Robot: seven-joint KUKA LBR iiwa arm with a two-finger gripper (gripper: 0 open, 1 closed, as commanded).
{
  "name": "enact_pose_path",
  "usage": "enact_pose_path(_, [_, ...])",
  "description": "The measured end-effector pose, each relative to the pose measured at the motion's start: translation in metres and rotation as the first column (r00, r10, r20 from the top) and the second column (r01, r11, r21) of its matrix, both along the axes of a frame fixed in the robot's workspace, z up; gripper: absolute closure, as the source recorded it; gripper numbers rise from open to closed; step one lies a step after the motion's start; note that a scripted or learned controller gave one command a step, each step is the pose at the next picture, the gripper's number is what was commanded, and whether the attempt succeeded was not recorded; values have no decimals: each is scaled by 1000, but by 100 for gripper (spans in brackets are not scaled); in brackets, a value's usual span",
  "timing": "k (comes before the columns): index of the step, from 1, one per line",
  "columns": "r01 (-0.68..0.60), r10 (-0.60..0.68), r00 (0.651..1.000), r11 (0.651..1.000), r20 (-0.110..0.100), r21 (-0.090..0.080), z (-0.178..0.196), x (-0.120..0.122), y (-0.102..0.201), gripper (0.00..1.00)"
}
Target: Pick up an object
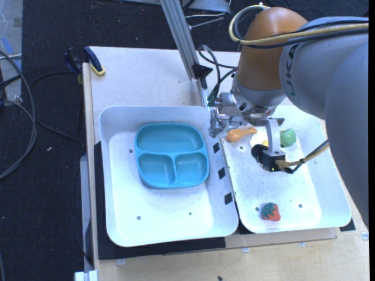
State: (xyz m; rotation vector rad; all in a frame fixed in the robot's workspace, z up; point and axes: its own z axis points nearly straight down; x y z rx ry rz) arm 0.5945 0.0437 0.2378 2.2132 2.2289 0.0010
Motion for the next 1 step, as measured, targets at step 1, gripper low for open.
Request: enact_pose_path(1, [-1, 1, 1000, 1000, 0, 1, -13, 14, 55, 100])
